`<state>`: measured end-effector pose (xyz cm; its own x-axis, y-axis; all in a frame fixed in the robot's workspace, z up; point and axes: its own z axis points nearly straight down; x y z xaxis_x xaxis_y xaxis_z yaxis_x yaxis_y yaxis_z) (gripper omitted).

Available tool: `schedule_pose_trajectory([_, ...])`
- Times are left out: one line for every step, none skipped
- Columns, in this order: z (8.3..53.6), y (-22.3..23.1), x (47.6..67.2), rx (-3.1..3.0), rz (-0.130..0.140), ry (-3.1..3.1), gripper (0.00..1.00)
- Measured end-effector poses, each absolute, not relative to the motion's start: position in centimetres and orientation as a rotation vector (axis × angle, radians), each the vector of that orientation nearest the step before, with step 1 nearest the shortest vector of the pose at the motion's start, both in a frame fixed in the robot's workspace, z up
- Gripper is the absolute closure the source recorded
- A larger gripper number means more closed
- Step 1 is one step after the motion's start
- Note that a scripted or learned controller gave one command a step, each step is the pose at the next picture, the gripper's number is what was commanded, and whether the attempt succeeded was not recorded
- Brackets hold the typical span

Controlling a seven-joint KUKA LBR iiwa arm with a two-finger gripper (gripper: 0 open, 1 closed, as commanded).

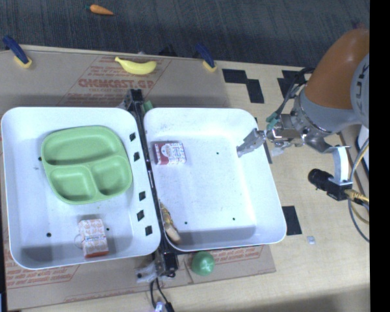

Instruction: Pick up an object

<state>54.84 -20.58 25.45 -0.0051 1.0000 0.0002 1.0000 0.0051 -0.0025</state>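
Note:
My gripper (248, 144) hangs over the right edge of the right bin (263, 194), its grey fingers pointing left with nothing visible between them. A small red and white carton (168, 153) lies in the right bin's upper left part, well left of the gripper. In the left bin (13, 194) sits a green divided tray (86, 163), and below it a pale, red-patterned packet (92, 236). A tan, banana-like item (168, 226) lies along the right bin's lower left wall.
A yellow banana (136, 65) lies on the cardboard behind the bins. A green ball (203, 263) rests in front of the right bin. An orange carrot (101, 9) lies on the dark floor. Blue clamps (17, 51) hold the cardboard corners.

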Motion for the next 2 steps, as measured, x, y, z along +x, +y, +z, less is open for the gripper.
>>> schedule_pose_trajectory([9.2,-21.0,59.2,-2.212,0.001,-2.229,0.0])
schedule_pose_trajectory([14.1,-21.1,56.8,-2.216,0.0,-2.225,0.0])
